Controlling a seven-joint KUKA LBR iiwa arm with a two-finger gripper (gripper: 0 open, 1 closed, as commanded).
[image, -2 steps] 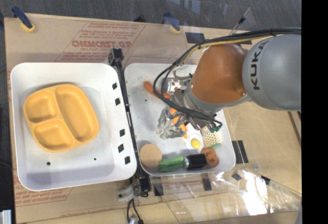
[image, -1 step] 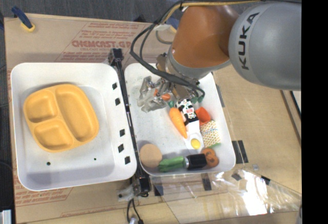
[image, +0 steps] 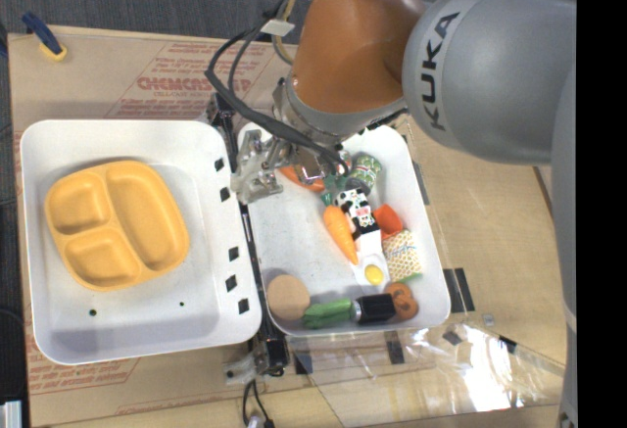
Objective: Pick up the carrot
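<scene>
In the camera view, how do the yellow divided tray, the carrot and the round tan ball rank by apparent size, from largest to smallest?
1. yellow divided tray, clearly the largest, in the left bin.
2. carrot, long and thin, in the right bin.
3. round tan ball, shorter than the carrot but wider, so these two are close.

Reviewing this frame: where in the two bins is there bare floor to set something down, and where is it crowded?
Bare floor: left bin around the yellow tray, mostly below it; right bin, left-centre strip between gripper and tan disc. Crowded: the right side, carrot among toys.
</scene>
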